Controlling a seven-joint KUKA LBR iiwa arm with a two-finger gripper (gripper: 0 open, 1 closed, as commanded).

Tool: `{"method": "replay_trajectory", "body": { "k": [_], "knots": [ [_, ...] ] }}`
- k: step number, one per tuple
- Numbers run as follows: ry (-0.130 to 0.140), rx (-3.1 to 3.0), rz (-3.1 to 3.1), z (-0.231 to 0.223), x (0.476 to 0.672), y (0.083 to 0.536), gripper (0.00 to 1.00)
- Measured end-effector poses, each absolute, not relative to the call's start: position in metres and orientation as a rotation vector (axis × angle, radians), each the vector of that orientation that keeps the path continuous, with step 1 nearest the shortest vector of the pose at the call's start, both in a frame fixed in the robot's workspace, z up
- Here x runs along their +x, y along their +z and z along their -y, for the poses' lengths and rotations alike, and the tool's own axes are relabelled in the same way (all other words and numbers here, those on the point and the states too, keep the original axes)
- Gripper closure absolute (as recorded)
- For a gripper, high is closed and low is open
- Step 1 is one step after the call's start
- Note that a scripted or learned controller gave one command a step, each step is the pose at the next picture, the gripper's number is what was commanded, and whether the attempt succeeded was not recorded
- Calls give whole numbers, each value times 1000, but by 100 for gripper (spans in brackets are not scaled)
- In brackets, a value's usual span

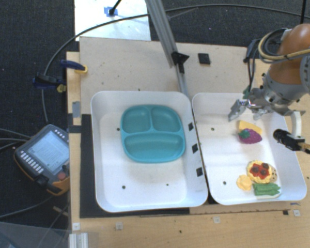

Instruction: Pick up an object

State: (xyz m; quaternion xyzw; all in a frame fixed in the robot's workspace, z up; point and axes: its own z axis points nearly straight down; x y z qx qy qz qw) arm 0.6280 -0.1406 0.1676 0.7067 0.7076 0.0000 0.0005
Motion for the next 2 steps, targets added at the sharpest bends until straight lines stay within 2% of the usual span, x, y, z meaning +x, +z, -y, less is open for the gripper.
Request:
{"method": "replay_trajectory", "body": {
  "k": [1,2],
  "knots": [
    [2,2215,-2225,134,632,125,0],
    [3,2212,-2225,134,632,136,100]
  ]
}}
